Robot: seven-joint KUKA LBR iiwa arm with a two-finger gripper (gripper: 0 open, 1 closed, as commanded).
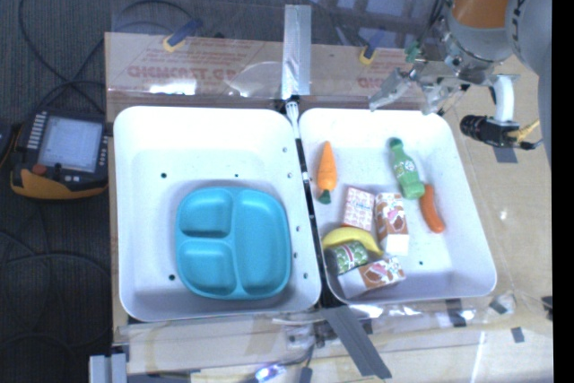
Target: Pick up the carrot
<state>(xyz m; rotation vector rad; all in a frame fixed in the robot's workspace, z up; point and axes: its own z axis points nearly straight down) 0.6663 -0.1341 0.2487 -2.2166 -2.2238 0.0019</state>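
The carrot (326, 169) is orange with a green top and lies lengthwise near the left wall of the right bin (457, 193). My gripper (414, 97) hovers over the bin's far edge, up and to the right of the carrot and well apart from it. Its two fingers (387, 92) are spread, with nothing between them. The arm's orange band (489, 0) rises above the wrist at the upper right.
The right bin also holds a green bottle (405, 167), an orange sausage (432, 208), a banana (348, 237) and several small cartons (358, 207). A blue divided plate (234, 241) sits in the left bin (143, 193). A handheld pendant (61, 153) lies left of the bench.
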